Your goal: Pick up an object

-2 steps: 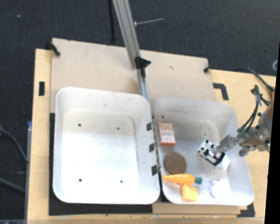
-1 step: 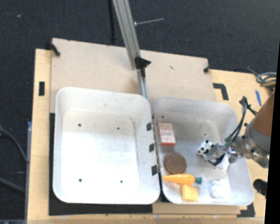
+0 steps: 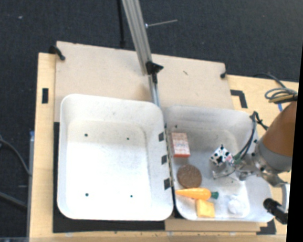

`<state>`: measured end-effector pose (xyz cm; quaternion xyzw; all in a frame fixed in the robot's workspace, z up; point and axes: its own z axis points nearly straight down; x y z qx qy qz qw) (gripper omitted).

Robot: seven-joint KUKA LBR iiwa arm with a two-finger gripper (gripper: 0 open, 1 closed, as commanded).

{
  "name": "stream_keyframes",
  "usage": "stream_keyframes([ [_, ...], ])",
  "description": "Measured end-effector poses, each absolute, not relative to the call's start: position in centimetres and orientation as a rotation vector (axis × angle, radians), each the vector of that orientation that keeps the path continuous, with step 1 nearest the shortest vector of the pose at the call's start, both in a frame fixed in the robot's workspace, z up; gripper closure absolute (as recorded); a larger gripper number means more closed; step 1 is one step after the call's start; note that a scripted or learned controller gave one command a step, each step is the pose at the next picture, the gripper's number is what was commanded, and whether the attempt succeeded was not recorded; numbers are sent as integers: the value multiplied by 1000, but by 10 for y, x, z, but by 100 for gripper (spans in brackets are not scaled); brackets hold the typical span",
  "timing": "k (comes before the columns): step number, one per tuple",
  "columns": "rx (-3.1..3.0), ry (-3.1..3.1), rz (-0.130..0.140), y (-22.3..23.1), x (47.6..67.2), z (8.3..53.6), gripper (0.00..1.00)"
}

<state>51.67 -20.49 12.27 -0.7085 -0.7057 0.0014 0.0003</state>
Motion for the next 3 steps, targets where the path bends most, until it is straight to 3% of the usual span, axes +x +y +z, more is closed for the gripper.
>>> stream_keyframes([
  [1, -2236, -2215, -6, -206, 519, 137, 100],
  [3, -2223, -2232, -6, -208, 534, 244, 100],
])
